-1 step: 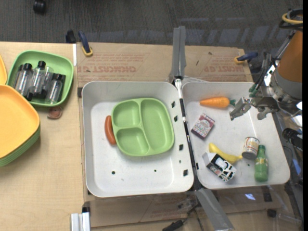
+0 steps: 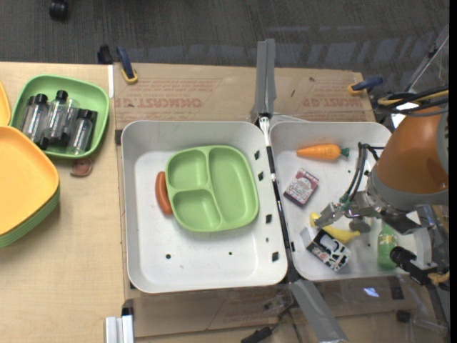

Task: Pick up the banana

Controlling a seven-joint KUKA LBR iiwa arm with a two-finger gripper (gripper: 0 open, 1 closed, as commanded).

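Yellow banana [image 2: 338,232] lies in the right bin [image 2: 285,191], just under the tool [image 2: 341,216], whose fingers straddle it, apart and not yet clamped. This looks like the reaching step; next, closing squarely. A black packet [image 2: 328,249] sits just below, a pink box [image 2: 301,187] above-left.

The scene was evenly and brightly lit from overhead, with soft, short shadows. The two white bins [image 2: 136,191] were the brightest areas and looked slightly washed out, their rims nearly losing detail. The green divided plate [image 2: 212,188] cast a faint shadow onto the bin floor around its edge. The dark carpet [image 2: 214,13] at the top stayed dim and grainy. Focus was moderate throughout; small print on the cardboard [image 2: 186,95] was soft, and the arm's orange band [image 2: 418,156] looked slightly blurred.
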